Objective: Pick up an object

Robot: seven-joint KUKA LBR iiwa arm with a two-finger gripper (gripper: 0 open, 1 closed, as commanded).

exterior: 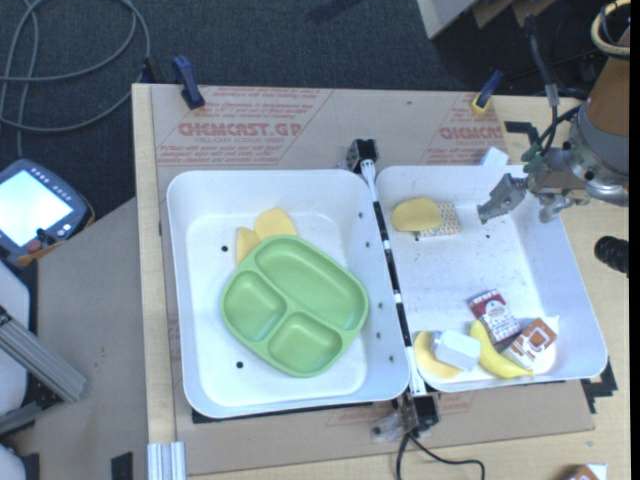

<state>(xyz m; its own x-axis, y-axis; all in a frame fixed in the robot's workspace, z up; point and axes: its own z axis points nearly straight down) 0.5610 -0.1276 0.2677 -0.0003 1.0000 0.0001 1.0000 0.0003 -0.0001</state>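
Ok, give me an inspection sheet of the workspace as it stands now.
Surface: wooden bench bearing left bin and right bin.
Job's things: green tray on yellow pieces, left bin; yellow sponge, banana, red packet, white block, right bin.
Clutter: blue clamps at the bench's far edge.
Grippers: gripper above right bin's far side.
Cables: grey loop on floor.
Surroundings: tablet at left.

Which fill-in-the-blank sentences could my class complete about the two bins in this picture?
1. The divided plate in the left bin is coloured ____.
2. The banana lies in the ____ bin.
3. The gripper hangs over the ____ bin.

Missing words: green; right; right
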